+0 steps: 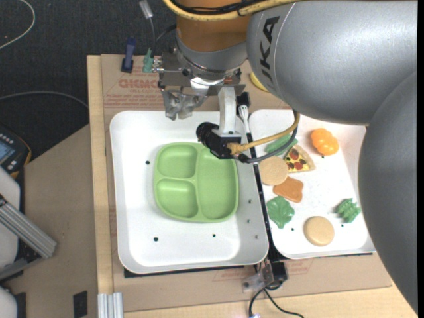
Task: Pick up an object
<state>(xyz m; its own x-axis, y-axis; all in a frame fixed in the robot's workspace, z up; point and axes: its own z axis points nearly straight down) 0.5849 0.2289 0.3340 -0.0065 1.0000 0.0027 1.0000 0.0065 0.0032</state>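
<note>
A: Where is the gripper (177,108) against the green divided plate (197,182)?

B: It hangs just above the plate's far edge, over the left bin (132,230). Whether the jaws are open cannot be told, and nothing is seen between them.

A: And the things to pick?

B: The plate lies directly below and nearer to the camera. The orange fruit (322,141), pizza slice (299,159) and round cookie (318,230) lie right of the plate, in the right bin (361,244), well apart from the gripper. The plate is probably the closest target.

A broad, smooth grey arm shell (344,52) is marked with black KUKA lettering. Above the pincer (177,108) an orange band (212,12) is seen, crossed by black and yellow cables (218,5); the pincer's metal is grey.
</note>
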